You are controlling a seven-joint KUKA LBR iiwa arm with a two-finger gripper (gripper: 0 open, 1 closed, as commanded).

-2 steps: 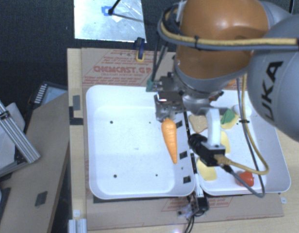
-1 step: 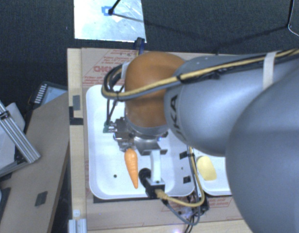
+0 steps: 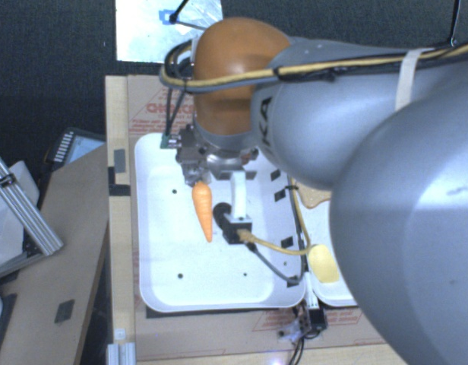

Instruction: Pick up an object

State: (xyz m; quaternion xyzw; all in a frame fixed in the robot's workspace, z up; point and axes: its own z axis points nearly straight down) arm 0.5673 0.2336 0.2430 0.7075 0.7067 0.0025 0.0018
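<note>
object: orange carrot (image 3: pixel 203 213) over the middle of the left white bin (image 3: pixel 162 280), thick end far, tip near | end effector (image 3: pixel 194 173): right at the thick end, seemingly touching; clenched or released, cannot tell | step: likely the grasp itself | next: a sure hold, then a straight lift | right bin (image 3: pixel 336 301): pale yellow object (image 3: pixel 323 263)

carrot (image 3: pixel 203 211) in left bin (image 3: pixel 154 280), rounded lump (image 3: pixel 323 263) in right bin (image 3: pixel 336 301)
</note>
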